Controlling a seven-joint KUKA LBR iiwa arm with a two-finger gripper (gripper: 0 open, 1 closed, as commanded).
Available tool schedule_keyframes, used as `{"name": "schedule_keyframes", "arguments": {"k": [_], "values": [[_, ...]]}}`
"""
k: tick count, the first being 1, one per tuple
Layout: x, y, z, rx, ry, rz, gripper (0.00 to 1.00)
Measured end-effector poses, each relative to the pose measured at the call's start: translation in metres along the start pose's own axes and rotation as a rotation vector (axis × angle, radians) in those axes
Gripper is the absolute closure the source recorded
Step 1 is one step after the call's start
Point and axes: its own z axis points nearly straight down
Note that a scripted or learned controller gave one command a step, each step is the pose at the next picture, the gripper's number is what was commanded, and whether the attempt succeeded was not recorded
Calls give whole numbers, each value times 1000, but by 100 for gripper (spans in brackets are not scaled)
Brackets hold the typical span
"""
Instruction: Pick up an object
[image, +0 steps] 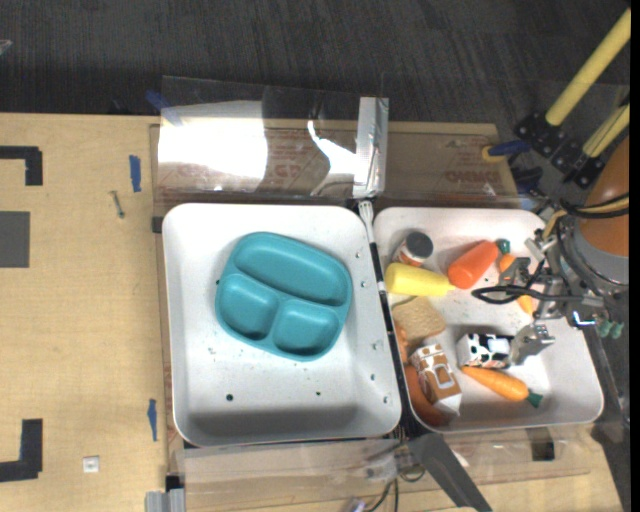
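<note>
- The pincer (528, 340) hangs low over the right bin (575, 400), near that bin's right side. Its tips are small and partly hidden by cabling, so whether they stand wide or narrow cannot be told; nothing is seen between them.
- The nearest candidate is the black-and-white cow toy (486, 350), just beside the pincer on its left in the camera view, apparently touching or almost touching the tips.
- A carrot (497, 382) lies just below the pincer toward the front of the bin. Its long axis runs roughly left to right, tilted slightly down to the right, with the green end on the right.
- Judgement: the coming move turns on a short shift left onto the cow toy, or a short drop forward onto the carrot with the closing direction set across its long axis.
- Further left of the pincer lie a small carton (437, 375), a slice of bread (420, 318) and a yellow banana-like item (418, 282).
- Above the pincer, toward the back of the bin, lie a second orange carrot (472, 263) and a small round can (415, 245).
- The left bin (200, 390) lies well apart to the left. It holds a teal divided plate (283, 294) with three compartments, none holding anything.
- Both bins rest on the surface (80, 300).
</note>
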Motion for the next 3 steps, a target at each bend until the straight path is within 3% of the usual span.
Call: {"name": "schedule_keyframes", "arguments": {"k": [1, 2, 3], "values": [[-85, -85, 63, 1, 2, 194, 0], [-127, -86, 122, 2, -3, 146, 0], [-131, -84, 110, 3, -13, 141, 100]]}}
